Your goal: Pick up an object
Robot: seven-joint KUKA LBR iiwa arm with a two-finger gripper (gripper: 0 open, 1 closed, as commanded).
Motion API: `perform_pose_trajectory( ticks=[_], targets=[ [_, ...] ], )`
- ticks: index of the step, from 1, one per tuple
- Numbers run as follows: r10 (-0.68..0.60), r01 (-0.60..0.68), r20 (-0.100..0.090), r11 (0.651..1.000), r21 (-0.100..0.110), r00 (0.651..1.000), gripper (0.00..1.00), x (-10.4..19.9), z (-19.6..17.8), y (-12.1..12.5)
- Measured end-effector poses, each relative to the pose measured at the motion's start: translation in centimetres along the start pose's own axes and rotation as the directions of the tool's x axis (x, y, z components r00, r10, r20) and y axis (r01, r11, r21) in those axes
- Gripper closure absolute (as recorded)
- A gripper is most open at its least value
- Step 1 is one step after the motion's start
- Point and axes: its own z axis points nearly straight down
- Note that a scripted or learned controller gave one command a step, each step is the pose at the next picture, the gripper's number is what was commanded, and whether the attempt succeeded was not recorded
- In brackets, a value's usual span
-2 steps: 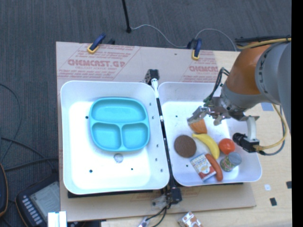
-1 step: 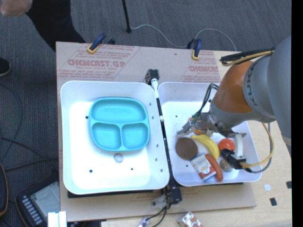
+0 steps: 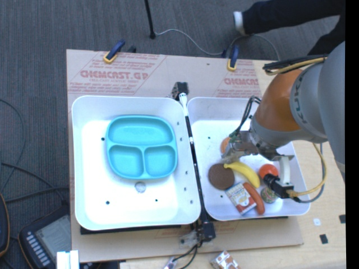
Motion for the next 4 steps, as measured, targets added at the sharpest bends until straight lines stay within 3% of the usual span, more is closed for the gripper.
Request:
perform_pose_trajectory(
  ticks=[1, 2, 3, 4],
  targets=[
    [0.0, 0.0, 0.0, 1.0, 0.001, 1.0, 0.0, 0.0, 0.0, 0.0],
    [0.0, 0.0, 0.002, 1.0, -0.005, 1.0, 0.0, 1.4, 1.0, -3.3],
    [0.0, 0.0, 0.0, 1.0, -0.004, 1.0, 1.0, 1.4, -0.1, -3.2],
    [-0.002, 0.002, -0.001, 1.0, 0.009, 1.0, 1.0, -3.3, -3.7, 3.3]
  ],
)
